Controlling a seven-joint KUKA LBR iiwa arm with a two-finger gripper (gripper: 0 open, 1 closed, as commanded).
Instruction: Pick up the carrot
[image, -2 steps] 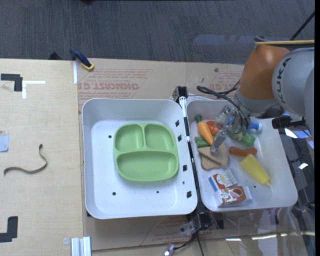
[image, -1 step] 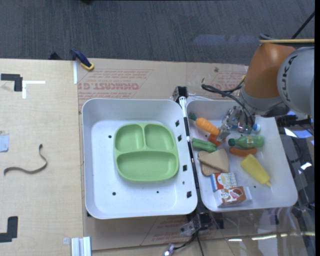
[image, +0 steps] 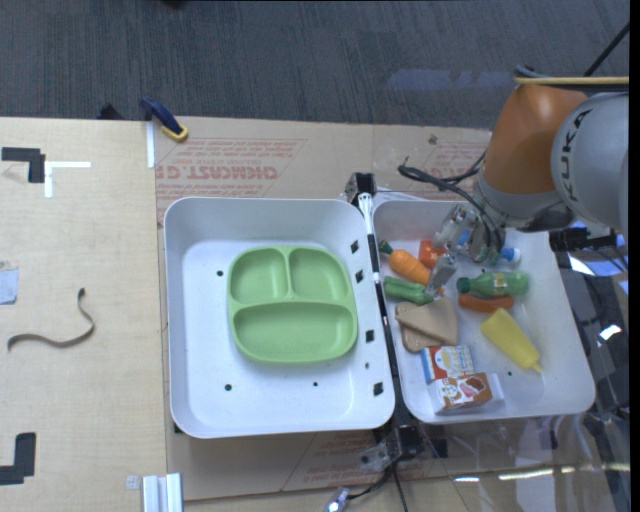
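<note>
Two white bins are sitting side by side. In the right bin (image: 560, 395), the carrot (image: 408, 264) is lying at ten o'clock. The hand (image: 447, 272), open and empty, is hovering just beside it; you're needing to straddle it, then close.

Gripper (image: 447, 268) hangs over right bin (image: 560, 395), tips just beside carrot (image: 407, 265) & green veg (image: 408, 291). Bread (image: 432, 322), yellow bottle (image: 512, 340), carton (image: 460, 378) nearby. Green plate (image: 293, 305) in left bin (image: 190, 330).

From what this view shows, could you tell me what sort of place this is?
Probably a robotics lab test bench: a KUKA arm reaches over two white bins, one with toy food like a carrot, on taped cardboard.
</note>
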